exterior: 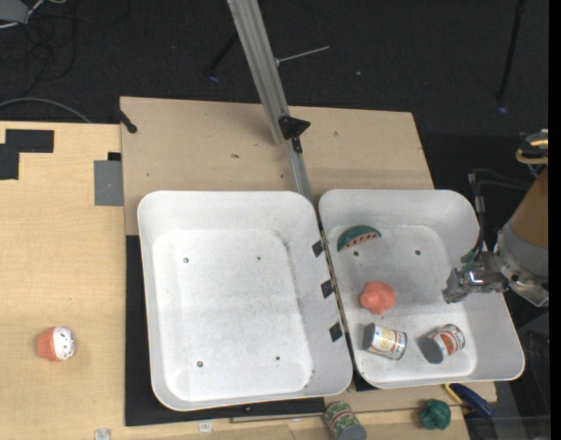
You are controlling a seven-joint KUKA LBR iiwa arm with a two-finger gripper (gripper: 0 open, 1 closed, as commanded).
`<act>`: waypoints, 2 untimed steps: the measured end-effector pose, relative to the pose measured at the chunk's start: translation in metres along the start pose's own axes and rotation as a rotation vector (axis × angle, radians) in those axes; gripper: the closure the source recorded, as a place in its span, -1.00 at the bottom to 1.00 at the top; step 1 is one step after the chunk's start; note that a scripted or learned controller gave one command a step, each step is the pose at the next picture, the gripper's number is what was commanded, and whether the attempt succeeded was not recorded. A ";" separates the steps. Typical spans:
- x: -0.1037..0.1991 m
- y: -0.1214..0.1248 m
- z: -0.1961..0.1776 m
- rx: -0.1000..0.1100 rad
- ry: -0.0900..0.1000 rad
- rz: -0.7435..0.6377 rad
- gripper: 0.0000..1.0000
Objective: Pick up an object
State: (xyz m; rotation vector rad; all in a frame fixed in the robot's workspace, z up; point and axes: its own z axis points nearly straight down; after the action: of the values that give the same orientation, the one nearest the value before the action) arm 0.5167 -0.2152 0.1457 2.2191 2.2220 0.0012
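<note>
Four small things lie in the white bin [482,218] at right; the metal gripper [464,282], its spread unclear, hovers mid-right, seemingly approaching. Next: descend onto the red-and-white can [443,342] below it.

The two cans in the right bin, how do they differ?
The left can has a yellow-and-white label and lies near the bin's divider; the right can has a red-and-white label and lies nearer the gripper. The right can shows a dark end face; the left can shows a pale rim. Both lie on their sides.
</note>
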 end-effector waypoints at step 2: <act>0.000 0.002 -0.089 -0.001 0.000 -0.001 1.00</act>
State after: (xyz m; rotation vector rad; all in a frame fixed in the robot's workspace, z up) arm 0.5184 -0.2150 0.2345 2.2175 2.2218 0.0023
